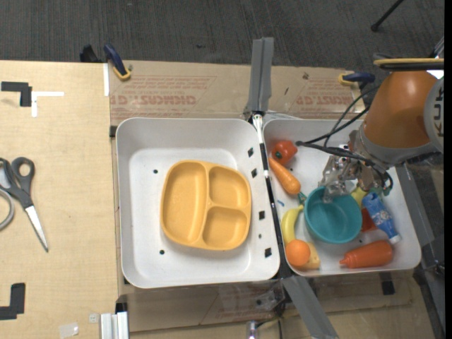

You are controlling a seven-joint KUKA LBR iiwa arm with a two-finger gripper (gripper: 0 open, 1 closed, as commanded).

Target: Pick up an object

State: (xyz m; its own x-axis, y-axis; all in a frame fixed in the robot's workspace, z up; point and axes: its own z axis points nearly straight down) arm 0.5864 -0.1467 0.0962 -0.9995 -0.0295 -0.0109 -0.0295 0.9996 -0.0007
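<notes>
Camera view: tool (339, 180) hangs over teal bowl (334, 217).

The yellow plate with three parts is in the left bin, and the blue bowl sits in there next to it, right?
Not quite. The yellow plate with three parts is in the left bin, but the blue bowl is in the right bin, among the toy food and under the gripper. The camera view shows this.
</notes>
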